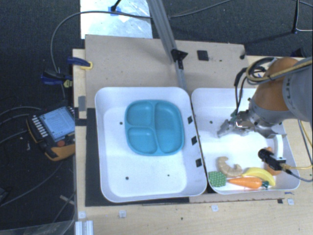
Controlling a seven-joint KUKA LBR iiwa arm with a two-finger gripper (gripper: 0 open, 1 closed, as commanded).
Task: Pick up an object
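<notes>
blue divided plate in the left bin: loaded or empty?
Empty. The blue plate lies flat in the left bin; all three compartments show bare blue. The food items sit in the right bin.

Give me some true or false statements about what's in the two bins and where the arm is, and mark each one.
1. The blue divided plate lies in the left bin. True.
2. The carrot lies in the left bin. False: it lies in the right bin, near that bin's front edge.
3. The banana lies right next to the carrot. True.
4. The hand is over the blue divided plate. False: it is over the right bin, apart from the food items.
5. The green item sits in the right bin's front left corner. True.
6. The beige curved piece rests on the plate. False: it lies in the right bin by the carrot.
</notes>
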